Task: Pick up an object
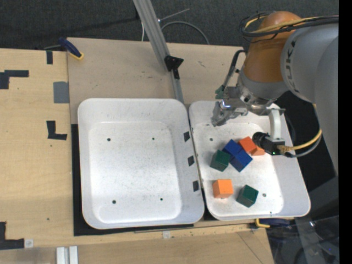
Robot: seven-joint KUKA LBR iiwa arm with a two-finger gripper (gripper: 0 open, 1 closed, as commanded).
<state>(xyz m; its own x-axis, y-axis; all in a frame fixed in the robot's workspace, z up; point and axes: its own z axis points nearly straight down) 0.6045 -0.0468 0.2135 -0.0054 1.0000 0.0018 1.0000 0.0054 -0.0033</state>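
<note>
My gripper (220, 117) hangs over the far left part of the right bin (286, 202), above bare bin floor and apart from the blocks. Nothing shows between its fingers. Below it in the right bin lie a blue block (237, 154), a dark green block (220, 160) touching its left side, and a red-orange block (248, 145) at its upper right. Nearer the front edge sit an orange block (223, 188) and a second dark green block (247, 195).
The left bin (93, 120) lies beside the right one, their rims meeting in the middle. A slanted metal pole (157, 34) runs down from the top to the bins' far junction. The grey arm with its orange band (269, 48) fills the upper right.
</note>
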